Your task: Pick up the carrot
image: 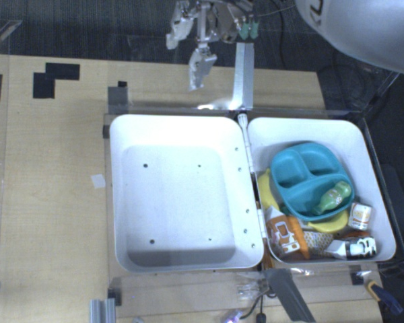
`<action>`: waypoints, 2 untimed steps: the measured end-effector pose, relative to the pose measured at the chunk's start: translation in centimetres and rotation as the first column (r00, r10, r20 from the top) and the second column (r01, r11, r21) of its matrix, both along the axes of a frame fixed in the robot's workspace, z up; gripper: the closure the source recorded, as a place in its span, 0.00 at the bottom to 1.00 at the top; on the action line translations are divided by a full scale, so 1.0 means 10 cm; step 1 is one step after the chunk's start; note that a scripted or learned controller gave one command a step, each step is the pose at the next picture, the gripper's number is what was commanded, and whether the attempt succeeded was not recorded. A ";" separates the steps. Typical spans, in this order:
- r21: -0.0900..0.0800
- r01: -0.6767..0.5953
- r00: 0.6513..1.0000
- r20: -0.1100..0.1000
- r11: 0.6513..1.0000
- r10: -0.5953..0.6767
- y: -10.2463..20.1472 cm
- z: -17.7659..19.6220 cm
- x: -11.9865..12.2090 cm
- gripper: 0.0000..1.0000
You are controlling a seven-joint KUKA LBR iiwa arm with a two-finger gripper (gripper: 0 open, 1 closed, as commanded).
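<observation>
The carrot (298, 236) is orange and lies in the right bin's near part. It sits partly under the yellow plate's edge.

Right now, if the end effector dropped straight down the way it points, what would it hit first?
Probably bare bench just behind the left bin's back rim, not the carrot, which lies in the right bin. The end effector hangs high, so depth is uncertain.

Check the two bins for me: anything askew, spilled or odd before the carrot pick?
Nothing spilled or visibly damaged. The right bin is cluttered: a blue divided plate sits tilted on a yellow plate, with a green bottle lying in it. The gripper hangs beyond the bins' far edge, away from that pile.
</observation>
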State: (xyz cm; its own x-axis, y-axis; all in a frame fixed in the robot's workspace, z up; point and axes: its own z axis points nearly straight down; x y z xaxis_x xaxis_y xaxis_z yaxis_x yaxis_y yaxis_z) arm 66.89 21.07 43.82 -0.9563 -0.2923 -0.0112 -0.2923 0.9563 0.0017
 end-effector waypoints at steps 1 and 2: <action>-0.001 -0.224 0.974 0.003 0.974 0.224 0.19 0.01 0.00 0.00; -0.005 -0.516 0.857 0.004 0.857 0.516 0.25 0.01 0.00 0.00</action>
State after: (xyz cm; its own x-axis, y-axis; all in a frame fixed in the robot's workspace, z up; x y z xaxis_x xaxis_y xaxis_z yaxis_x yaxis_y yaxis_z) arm 66.86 23.60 43.90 -0.6684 -0.7437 -0.0135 -0.7437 0.6685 -0.0040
